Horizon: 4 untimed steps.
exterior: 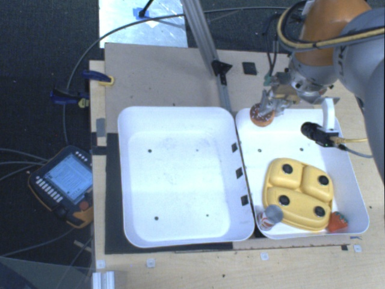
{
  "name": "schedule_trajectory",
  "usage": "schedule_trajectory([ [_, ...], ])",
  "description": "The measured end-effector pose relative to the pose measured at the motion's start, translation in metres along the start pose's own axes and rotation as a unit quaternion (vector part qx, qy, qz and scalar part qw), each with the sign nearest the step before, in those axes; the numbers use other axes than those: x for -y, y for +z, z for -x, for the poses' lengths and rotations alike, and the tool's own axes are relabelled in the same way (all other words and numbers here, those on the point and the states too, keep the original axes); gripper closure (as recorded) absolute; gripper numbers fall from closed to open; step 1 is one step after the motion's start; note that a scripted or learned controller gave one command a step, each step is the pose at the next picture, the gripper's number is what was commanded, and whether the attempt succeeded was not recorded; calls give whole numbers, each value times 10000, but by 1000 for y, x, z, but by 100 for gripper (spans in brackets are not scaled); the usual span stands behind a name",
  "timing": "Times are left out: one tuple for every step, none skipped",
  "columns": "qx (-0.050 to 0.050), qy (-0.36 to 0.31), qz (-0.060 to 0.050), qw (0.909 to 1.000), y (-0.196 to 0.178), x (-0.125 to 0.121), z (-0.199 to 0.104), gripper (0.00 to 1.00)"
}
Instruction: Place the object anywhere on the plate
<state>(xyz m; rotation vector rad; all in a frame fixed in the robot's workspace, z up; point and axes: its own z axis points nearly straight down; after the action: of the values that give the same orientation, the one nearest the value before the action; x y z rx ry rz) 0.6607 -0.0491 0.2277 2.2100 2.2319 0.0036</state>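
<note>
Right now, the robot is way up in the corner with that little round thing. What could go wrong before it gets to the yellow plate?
The gripper sits at the far corner of the right bin, right over the small brown object. I can't tell if it truly holds it, so it may lift away with nothing. The yellow plate lies at the bin's near end, so the object could drop on the way. A grey cup and red piece touch the plate and might get bumped.

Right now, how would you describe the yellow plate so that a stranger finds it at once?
Look in the right white bin, toward its near end. The yellow plate lies there, large, with four compartments, far bigger than the small grey object and the orange-red piece beside it.
</note>
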Motion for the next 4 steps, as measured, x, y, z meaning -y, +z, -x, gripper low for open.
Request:
schedule_trajectory([
  [0, 2, -6, 10000, 11, 9, -53, 100],
  [-6, -3, -8, 10000, 8, 22, -116, 100],
  [-6, -2, -2, 10000, -3, 31, -164, 100],
  [-2, 7, -7, 10000, -6, 41, -196, 100],
])
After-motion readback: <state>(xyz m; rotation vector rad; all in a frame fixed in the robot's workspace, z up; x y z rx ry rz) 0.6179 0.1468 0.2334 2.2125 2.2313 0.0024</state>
